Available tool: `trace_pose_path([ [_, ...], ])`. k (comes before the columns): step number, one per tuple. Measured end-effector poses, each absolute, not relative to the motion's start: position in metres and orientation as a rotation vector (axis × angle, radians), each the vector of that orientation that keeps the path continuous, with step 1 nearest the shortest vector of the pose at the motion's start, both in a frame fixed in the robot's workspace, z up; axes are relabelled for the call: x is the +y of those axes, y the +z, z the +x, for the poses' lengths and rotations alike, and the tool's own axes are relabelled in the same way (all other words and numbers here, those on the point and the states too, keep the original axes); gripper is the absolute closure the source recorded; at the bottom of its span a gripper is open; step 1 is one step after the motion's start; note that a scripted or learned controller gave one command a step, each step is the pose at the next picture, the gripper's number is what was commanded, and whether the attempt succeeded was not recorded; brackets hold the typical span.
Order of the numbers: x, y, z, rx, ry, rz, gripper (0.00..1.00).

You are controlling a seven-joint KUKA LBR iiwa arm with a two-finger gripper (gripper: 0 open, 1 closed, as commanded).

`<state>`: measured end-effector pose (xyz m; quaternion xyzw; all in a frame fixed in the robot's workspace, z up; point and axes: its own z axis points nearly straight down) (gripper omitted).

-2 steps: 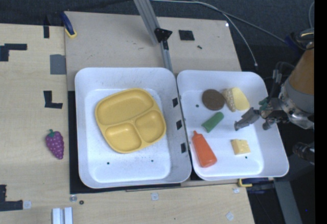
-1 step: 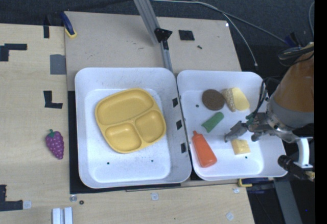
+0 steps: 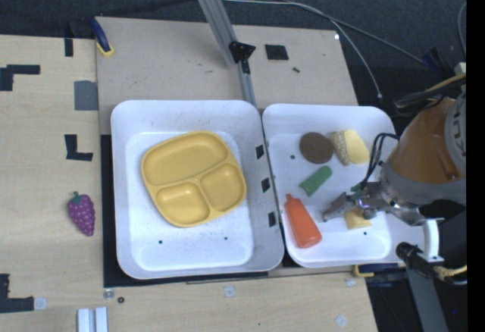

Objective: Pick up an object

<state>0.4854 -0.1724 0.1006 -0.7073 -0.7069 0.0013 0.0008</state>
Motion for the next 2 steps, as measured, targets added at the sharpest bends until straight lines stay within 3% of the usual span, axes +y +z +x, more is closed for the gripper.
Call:
trace_pose_path([
  [1,-0.176,0.088,0.488,-2.228,0.001,-2.235,0.0],
  [2,-0.175,0.101,0.49,-2.232,-0.008,-2.235,1.0],
])
